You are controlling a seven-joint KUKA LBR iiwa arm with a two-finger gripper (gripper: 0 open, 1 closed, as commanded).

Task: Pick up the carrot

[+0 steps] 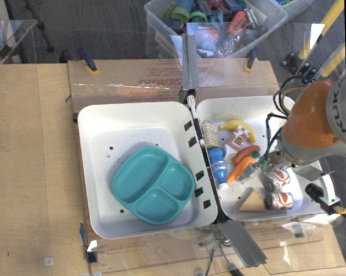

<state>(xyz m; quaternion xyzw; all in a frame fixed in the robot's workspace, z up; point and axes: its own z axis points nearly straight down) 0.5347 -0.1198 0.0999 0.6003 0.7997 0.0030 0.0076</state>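
Observation:
The carrot [237, 171] is a small orange piece lying at a slant in the right bin [240, 107], thin end toward the lower left. A red-orange sausage-like piece [245, 153] lies just above it. My gripper [259, 165] is down low in the bin at the carrot's thick right end, very close to it or touching it. The arm's orange band and grey wrist rise behind it to the right and hide part of the bin floor.
Around the carrot lie a blue bottle [217, 165], a yellow banana [239, 126], a small carton [238, 140], two cans [280, 179] and a tan wedge [252, 201]. The left bin [94, 165] holds a teal divided plate [153, 185]. A divider wall [197, 145] separates the bins.

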